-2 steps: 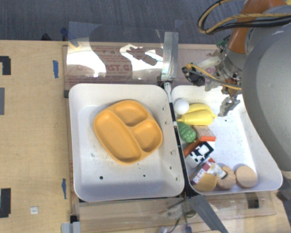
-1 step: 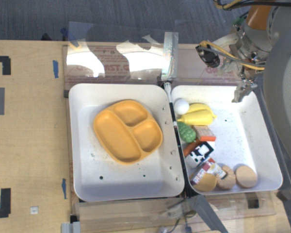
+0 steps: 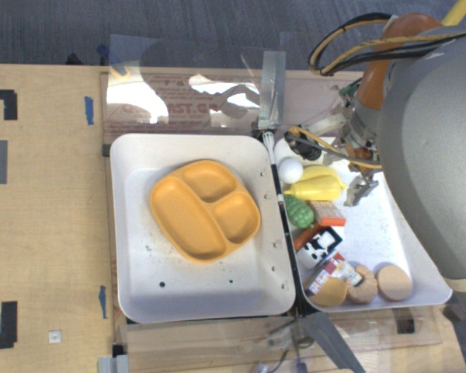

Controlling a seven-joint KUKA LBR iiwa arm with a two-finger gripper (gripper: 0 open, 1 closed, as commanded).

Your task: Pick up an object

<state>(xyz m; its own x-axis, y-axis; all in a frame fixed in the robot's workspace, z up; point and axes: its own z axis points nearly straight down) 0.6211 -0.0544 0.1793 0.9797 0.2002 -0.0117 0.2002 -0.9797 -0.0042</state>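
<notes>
Reaching in from the right of the frame, the grey arm [image 3: 439, 154] covers the right side of the right bin [image 3: 373, 235], with its orange band [image 3: 404, 33] at the upper right. The tool [image 3: 359, 186] sits low over the upper middle of that bin, just right of a yellow banana-shaped item [image 3: 318, 186]. Whether the tool is open or closed cannot be told from this view; nothing is visible between its tips.

Right bin contents, listed from top to bottom along its left side:
- a white egg-shaped item [image 3: 290, 170], touching the yellow item;
- a green bumpy item [image 3: 300, 212], just below the yellow item;
- a black-and-white box with an orange edge [image 3: 321, 243], below the green item;
- a small printed packet [image 3: 334, 273], near the lower edge;
- three tan rounded items [image 3: 365, 284] in a row along the lower edge, the rightmost [image 3: 394, 280] being the largest.

The left bin [image 3: 132, 231] holds one orange divided plate [image 3: 205, 210], lying flat near its centre, well apart from the tool.

Both bins rest side by side on the worktop [image 3: 43, 208], which fills the left of the frame.
</notes>
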